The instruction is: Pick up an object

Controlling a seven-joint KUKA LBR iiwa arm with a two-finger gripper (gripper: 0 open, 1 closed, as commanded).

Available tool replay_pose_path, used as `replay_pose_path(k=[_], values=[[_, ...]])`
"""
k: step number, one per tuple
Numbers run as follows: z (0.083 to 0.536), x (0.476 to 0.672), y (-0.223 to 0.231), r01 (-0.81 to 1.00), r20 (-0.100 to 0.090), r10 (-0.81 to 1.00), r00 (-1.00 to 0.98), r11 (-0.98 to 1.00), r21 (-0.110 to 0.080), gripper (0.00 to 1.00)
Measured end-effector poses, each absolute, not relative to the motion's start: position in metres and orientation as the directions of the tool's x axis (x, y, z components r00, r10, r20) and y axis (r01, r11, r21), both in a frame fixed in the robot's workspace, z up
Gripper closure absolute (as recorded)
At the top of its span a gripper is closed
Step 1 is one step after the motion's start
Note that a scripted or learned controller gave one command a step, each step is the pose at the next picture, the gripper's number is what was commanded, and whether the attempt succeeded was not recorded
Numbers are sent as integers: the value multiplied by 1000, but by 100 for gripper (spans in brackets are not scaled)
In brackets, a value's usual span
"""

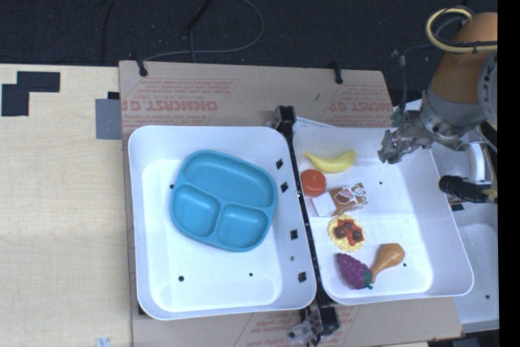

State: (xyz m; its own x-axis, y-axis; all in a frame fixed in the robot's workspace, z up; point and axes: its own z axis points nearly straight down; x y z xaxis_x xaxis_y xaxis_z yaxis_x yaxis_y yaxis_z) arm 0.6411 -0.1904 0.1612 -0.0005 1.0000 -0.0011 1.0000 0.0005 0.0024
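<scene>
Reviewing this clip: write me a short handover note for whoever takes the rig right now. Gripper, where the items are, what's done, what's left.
Gripper: at the upper right edge of the right bin, above its rim, with nothing visible between its fingers; whether they are open or shut cannot be told.
Right bin contents, all lying on the bin floor: banana at the top, tomato just below it, small snack packet, pizza piece, grapes and chicken drumstick at the bottom.
Left bin: holds a blue divided plate.
Done: nothing picked up yet.
Left: descend on one item, grasp and lift. The banana lies closest to the gripper.
</scene>
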Motion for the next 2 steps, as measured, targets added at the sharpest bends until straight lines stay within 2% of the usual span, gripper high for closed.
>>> replay_pose_path(k=[2], values=[[238,638,-188,1000,0,1000,-2,2,2,100]])
